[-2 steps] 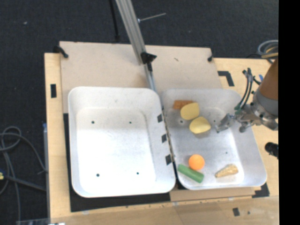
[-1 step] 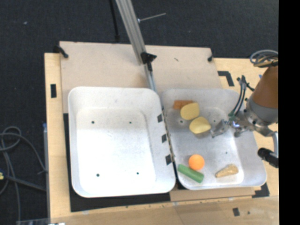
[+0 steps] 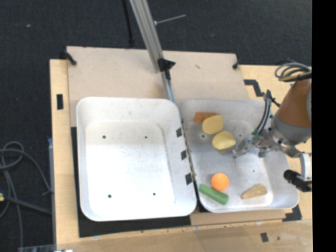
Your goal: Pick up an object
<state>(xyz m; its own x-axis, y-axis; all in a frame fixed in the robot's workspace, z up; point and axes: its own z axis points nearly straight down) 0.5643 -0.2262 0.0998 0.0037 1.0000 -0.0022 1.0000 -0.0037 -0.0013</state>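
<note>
Behind yellow piece [image 3: 224, 140], gripper [image 3: 240, 149] tips blurry; orange block [image 3: 202, 117] half-hidden.

Overhead view under even, diffuse light. The two white bins [image 3: 131, 156] are the brightest surfaces and verge on overexposure, so their fine relief is washed out; the dark floor [image 3: 31, 25] around the table [image 3: 210, 70] is nearly featureless. Shadows are soft and short, visible as thin dark margins beneath the bin rims. Overall sharpness is low: edges are slightly soft, small objects lack texture, and mild grain shows in the dark areas.
</note>
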